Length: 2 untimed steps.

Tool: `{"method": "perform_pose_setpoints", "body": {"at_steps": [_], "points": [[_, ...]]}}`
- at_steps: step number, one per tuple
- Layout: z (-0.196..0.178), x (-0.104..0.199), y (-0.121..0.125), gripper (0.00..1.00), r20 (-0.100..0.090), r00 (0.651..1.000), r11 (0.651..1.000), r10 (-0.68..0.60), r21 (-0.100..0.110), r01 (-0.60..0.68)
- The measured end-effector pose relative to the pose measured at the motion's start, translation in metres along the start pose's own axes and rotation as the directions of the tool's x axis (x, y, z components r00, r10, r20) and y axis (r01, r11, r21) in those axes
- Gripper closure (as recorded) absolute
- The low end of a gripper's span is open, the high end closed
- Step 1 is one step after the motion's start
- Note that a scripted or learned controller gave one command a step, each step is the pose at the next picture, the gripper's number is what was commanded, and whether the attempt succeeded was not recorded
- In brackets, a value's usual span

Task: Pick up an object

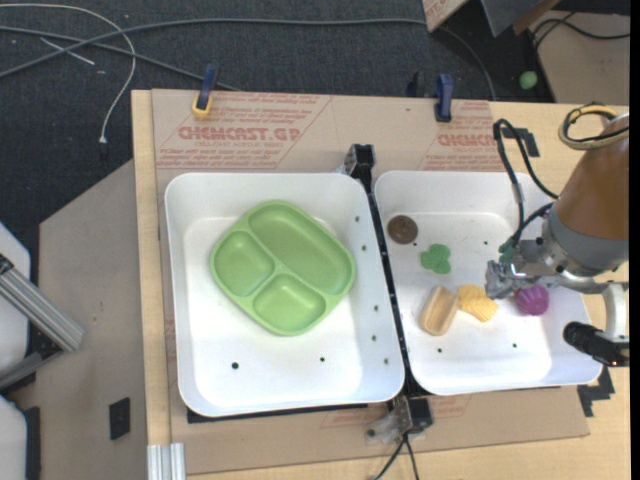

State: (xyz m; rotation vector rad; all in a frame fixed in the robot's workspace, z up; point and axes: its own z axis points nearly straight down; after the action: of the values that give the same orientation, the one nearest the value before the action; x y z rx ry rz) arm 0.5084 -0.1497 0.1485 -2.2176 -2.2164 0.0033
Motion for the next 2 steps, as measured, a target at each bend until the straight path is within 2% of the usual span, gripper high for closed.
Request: {"method": "perform_pose_setpoints", "body": {"at_steps": [1, 2], "points": [[0.042, -0.006, -0.003, 0.0, 0.002, 1.0, 1.0, 0.001, -0.004, -0.001], [0.057, -0.008, 0.001, 0.0, 0.003, 1.0, 1.0, 0.0, -0.014, 0.0]]}}
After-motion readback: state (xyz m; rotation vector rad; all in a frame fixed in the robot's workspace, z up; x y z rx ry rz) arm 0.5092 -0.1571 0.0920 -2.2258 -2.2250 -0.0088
